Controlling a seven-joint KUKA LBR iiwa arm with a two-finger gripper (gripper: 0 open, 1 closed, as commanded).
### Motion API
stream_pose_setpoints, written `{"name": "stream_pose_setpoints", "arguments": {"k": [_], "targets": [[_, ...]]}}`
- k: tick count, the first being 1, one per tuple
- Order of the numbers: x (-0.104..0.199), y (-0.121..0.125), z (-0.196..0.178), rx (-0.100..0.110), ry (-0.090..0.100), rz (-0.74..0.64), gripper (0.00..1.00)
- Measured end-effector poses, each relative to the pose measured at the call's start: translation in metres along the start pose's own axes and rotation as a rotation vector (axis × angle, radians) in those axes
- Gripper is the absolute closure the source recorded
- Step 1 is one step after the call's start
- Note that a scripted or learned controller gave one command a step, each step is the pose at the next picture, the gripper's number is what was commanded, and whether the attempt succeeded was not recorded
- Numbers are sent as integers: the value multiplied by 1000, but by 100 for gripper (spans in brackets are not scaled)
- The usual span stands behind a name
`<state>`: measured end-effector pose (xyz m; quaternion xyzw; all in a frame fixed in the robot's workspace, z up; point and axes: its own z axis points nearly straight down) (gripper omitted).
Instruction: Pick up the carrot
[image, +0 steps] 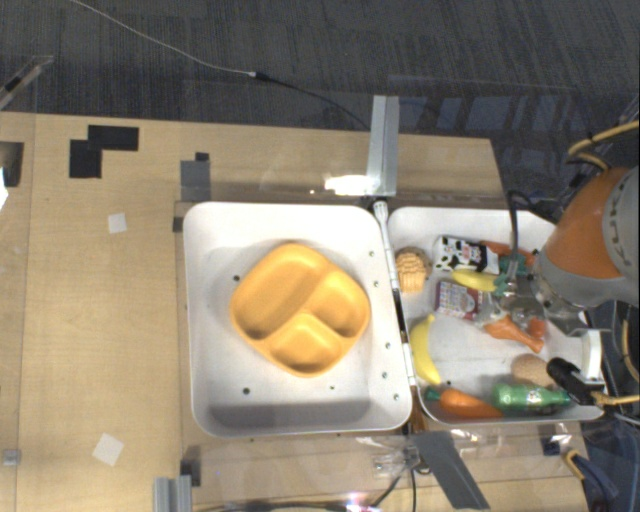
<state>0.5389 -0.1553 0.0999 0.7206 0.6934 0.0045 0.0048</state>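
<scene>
Because the grey arm's claw (520, 298) is set low among crowded toys in the right-hand shallow white bin (462, 216), its opening is masked by the wrist. Whether it is open or closed cannot be told, and nothing can be seen held in it.

The tapered orange plastic carrot with a green top (466, 403) is found well apart from the claw, below and to its left in the view, lying flat along the bin's near wall. A green plastic bottle (530, 398) lies just beside the carrot, directly below the claw, and a curved yellow plastic banana (425, 352) lies to the claw's lower left, close to the carrot's green end.

A wrong pick is judged the main risk: a small orange toy piece (516, 332) lies just under the claw and could be taken for the carrot. Were the carrot approached, a grasp could be blocked by the wall, or the bottle could be pinched with it.
</scene>
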Motion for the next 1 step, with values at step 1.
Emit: {"name": "stream_pose_setpoints", "arguments": {"k": [1], "targets": [[72,-12,-66,9,0,359,100]]}}
